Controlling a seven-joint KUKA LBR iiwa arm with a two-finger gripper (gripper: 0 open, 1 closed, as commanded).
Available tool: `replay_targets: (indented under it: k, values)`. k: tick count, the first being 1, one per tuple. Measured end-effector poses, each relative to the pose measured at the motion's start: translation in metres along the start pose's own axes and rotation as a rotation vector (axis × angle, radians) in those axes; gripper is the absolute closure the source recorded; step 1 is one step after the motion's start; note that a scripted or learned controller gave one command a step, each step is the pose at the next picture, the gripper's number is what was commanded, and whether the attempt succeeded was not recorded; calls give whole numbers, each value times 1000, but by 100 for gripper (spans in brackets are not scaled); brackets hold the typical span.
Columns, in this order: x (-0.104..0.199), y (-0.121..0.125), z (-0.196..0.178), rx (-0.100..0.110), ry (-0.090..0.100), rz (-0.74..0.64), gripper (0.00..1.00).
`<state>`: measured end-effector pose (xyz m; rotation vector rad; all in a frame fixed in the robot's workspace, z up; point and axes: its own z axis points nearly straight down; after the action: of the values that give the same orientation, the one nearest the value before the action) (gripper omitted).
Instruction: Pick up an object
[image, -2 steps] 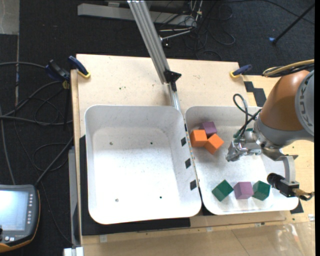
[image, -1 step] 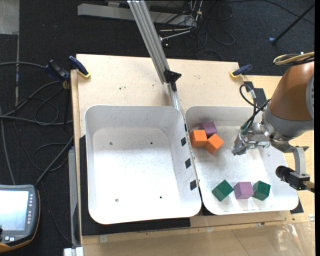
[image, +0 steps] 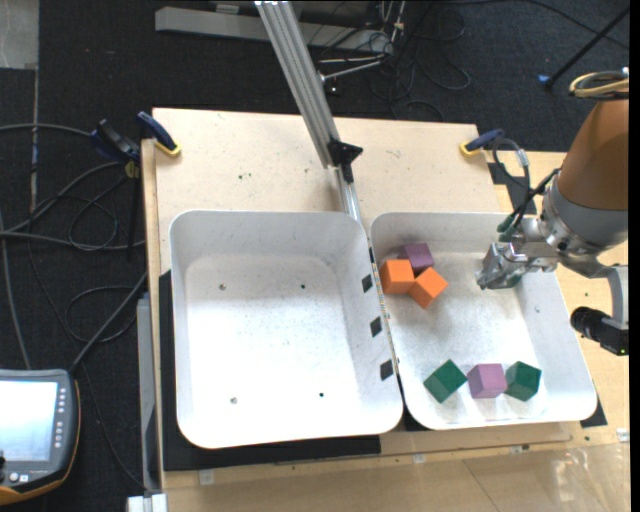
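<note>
The right bin holds several small blocks. Near its back left, a purple block sits against two orange blocks. Along the front lie a green block, a purple block and a dark green block in a row. My gripper hangs over the back right of this bin, to the right of the orange blocks and apart from them. Nothing shows between its fingers.
The left bin stands beside the right one, their rims meeting at the middle. A slanted metal bar crosses the bench from the back. Blue and yellow clamps grip the bench's back corners.
</note>
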<state>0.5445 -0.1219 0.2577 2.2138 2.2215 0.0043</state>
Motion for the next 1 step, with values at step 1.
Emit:
replay_targets:
  k: [1]
  values:
    - [50,19,8,4,2,-4,100]
